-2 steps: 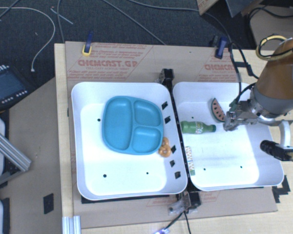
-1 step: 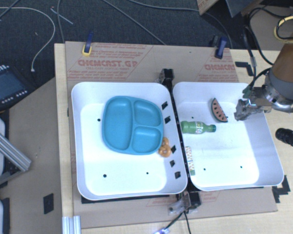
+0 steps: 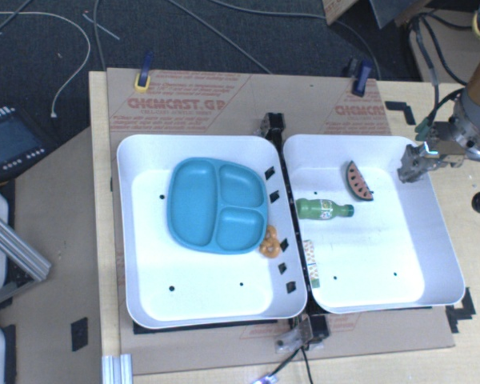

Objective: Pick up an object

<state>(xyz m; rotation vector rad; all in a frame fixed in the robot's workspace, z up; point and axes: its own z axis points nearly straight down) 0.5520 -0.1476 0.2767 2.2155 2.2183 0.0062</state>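
At three o'clock in the camera view, the pincer (image 3: 413, 166) hangs over the upper right edge of the right bin (image 3: 400, 250), reaching in from the grey arm (image 3: 472, 122) beyond the rim. Nothing sits between its fingers; whether they are spread or closed I cannot tell, since the tips blur together against the white wall.

Inside the right bin, a watermelon slice (image 3: 357, 181) lies toward twelve o'clock, near the pincer but apart from it. A green bottle (image 3: 323, 209) lies on its side at about ten o'clock of that bin, close to the divider, cap pointing right. A thin packet (image 3: 311, 263) rests along the bin's left wall at about eight o'clock.

On the nine o'clock side, the left bin (image 3: 156, 282) carries a blue divided plate (image 3: 216, 205) in its upper middle. A small orange-brown lump (image 3: 270, 243) touches the plate's lower right corner, at roughly four o'clock from the plate's centre.

Both bins rest on a cardboard sheet (image 3: 240, 102) covering the worktop (image 3: 56, 238), held by clips at twelve o'clock.
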